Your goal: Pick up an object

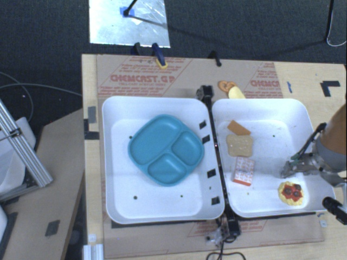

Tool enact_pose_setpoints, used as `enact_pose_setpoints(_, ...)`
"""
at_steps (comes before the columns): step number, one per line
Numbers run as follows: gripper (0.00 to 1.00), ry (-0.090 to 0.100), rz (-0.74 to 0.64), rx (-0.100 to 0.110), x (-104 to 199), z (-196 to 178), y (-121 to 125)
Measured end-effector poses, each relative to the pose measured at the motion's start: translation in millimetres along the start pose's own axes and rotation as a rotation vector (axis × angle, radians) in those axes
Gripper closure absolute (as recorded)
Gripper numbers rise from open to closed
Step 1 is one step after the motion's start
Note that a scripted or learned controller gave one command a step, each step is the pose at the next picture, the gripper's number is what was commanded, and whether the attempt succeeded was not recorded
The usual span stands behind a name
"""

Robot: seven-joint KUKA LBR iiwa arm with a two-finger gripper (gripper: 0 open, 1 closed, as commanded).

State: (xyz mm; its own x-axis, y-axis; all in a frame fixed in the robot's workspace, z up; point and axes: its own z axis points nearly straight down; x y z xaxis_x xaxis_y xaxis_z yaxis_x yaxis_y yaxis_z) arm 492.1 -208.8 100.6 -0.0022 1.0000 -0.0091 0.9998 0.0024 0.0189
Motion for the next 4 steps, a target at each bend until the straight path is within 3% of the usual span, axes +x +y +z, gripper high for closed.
enact_pose_setpoints(1,1.0,0.0,-0.001,-0.001,0.2,-9.9,0.7)
enact_pose_setpoints(2,0.0,0.0,0.0,-0.001,0.3,-9.4,0.5)
enact_pose_setpoints(3,0.0,0.013,-0.01,0.011,90.5,-77.4,3.3)
enact_pose_setpoints(4,0.0,0.01,0.003,0.011,46.1,16.5,-3.2)
